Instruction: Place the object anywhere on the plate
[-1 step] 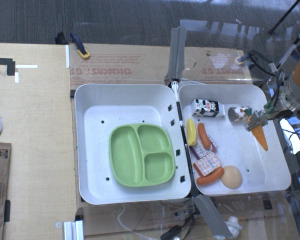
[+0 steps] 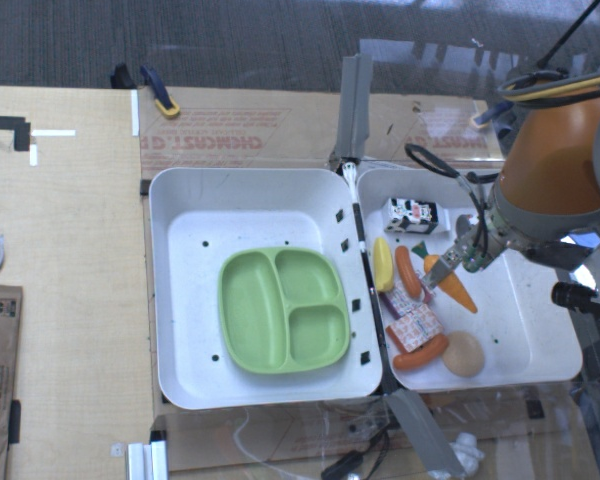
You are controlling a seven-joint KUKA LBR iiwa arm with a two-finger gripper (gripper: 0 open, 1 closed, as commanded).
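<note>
2 bins [image 2: 170, 268], 1 plate [image 2: 283, 309], 2 sausages [image 2: 420, 353]

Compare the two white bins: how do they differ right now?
The left bin bears one green divided plate; the right bin bears several small food items, among them a carrot and a yellow banana. The pincer hangs over the right bin, not the left. Both are shallow and white.

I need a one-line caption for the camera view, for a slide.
Gripper lowered over toy food beside the carrot in the right bin; green plate waits in the left bin.
</note>
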